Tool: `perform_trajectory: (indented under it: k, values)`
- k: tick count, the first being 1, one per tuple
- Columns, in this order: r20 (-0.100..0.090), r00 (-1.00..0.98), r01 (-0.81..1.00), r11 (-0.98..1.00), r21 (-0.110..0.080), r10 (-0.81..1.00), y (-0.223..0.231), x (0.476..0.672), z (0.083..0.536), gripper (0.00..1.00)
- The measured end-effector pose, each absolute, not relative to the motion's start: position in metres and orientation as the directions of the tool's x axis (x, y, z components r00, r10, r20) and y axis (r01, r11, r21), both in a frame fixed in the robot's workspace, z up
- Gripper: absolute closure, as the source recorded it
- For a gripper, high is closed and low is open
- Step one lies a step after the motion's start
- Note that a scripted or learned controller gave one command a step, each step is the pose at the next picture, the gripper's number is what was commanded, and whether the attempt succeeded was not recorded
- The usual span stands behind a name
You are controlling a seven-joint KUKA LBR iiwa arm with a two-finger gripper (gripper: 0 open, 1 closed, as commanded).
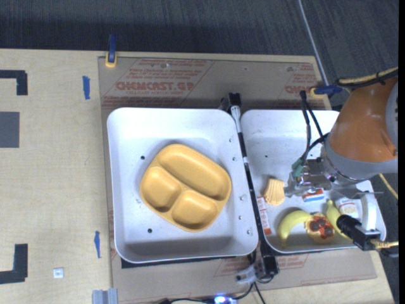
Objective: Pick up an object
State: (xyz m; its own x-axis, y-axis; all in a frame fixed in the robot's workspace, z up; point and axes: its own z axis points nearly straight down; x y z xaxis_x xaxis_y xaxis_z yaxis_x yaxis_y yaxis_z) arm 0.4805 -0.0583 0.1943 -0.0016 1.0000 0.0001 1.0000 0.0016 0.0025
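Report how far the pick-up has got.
Done: the arm is over the right bin, its claw low among the items. In hand: nothing that I can see. Left: the grab and lift. The banana and yellow chip lie in that bin; the yellow tray sits in the left bin.

Grey arm point(370, 151), orange band, seemingly black cables

A big cardboard sheet point(209, 81) with faded red print sits on the light wooden bench point(50, 189), under both bins. There's blue tape point(86, 87) stuck on the bench left of it, and a blue-and-yellow clamp point(111, 49) at the sheet's far left corner. Black squarish markers point(14, 82) along the left edge, maybe tape, hard to say.
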Motion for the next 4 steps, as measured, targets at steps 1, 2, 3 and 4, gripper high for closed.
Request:
perform_trajectory:
  k: [1,2,3,4]
  values:
    - [0.0,-0.001,1.0,0.001,0.001,1.0,-0.122,0.493,0.093,1.0]
    - [0.0,0.0,1.0,0.0,0.001,1.0,-0.123,0.493,0.093,0.0]
    - [-0.002,0.0,1.0,0.0,0.006,1.0,-0.096,0.481,0.086,0.0]
    - [-0.004,0.002,1.0,-0.002,0.011,1.0,-0.096,0.483,0.097,1.0]
